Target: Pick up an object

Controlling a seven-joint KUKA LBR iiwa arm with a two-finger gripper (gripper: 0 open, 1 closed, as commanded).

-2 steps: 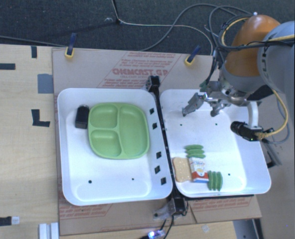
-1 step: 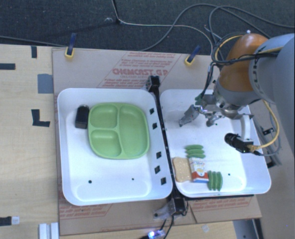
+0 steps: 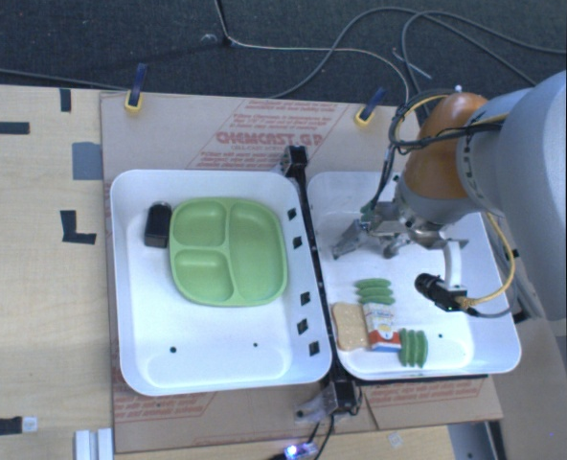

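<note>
My gripper (image 3: 368,246) hangs over the upper left part of the right bin (image 3: 485,353). Its two grey fingers are spread apart, open, with only the white bin floor between them. Just below it lies a green pea pod (image 3: 374,290). Further toward the front edge are a tan cracker (image 3: 349,326), a small red and white packet (image 3: 383,336) and a second green pod (image 3: 413,346). None of these touches the fingers.
The left bin (image 3: 140,353) holds a green divided plate (image 3: 228,252) and a small black block (image 3: 157,225) beside its left rim. A black divider (image 3: 307,257) runs between the bins. A black cable plug (image 3: 437,291) hangs from the arm over the right bin.
</note>
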